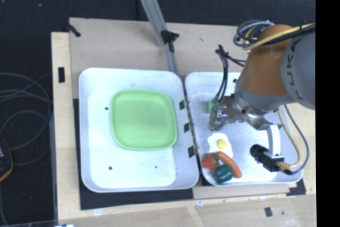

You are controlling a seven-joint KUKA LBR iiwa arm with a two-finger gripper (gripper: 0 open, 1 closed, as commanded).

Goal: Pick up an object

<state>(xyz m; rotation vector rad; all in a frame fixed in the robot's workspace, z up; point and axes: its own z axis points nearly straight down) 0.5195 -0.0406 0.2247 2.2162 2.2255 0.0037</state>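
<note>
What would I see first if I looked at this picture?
Probably the big light green plate, lying flat in the middle of the left white bin. Next comes the robot arm's fat orange band above the right bin, with the gripper hanging low over it. Near that bin's front lie toy foods: a fried egg, a carrot and something dark green.
</note>
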